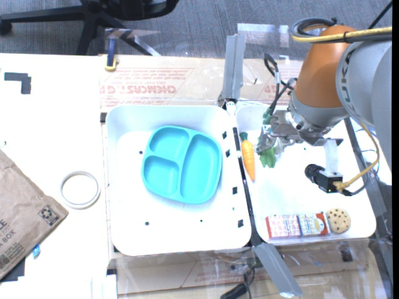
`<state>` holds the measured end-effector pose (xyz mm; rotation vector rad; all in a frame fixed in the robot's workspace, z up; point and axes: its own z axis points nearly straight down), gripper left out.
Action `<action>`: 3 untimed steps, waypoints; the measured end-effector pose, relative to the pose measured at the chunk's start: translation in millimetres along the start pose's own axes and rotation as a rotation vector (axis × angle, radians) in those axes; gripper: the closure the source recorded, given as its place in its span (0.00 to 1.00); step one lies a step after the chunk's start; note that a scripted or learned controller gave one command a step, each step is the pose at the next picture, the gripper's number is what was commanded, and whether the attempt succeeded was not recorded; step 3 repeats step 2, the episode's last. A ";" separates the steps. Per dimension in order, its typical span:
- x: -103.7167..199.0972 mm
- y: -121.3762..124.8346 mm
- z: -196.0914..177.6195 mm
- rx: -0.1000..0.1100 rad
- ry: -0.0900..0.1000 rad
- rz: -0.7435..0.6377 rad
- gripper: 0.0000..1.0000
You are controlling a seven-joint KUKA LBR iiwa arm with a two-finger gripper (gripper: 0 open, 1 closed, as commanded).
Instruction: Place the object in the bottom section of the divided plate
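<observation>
You're hovering the gripper (272, 143) at the toy carrot's (249, 159) two o'clock, lining up a grab; I can't tell its state. The divided plate (182, 164) is waiting at nine o'clock.

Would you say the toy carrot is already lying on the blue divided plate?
No, the carrot lies in the right bin, apart from the plate.

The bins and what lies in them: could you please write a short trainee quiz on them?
1. True or false: the plate lies in the left bin.
2. Which lies nearest the gripper? A carrot, B cookie, C ring.
3. Fill in: the ring lies ___ both bins.

Key: 1 true; 2 A; 3 outside.
</observation>
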<state>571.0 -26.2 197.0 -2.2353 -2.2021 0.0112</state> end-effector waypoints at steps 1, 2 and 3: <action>90.8 -10.7 9.4 0.000 0.000 -0.149 1.00; 90.6 -10.6 9.3 0.000 -0.001 -0.149 0.00; 90.6 -10.6 9.3 0.000 -0.001 -0.149 0.00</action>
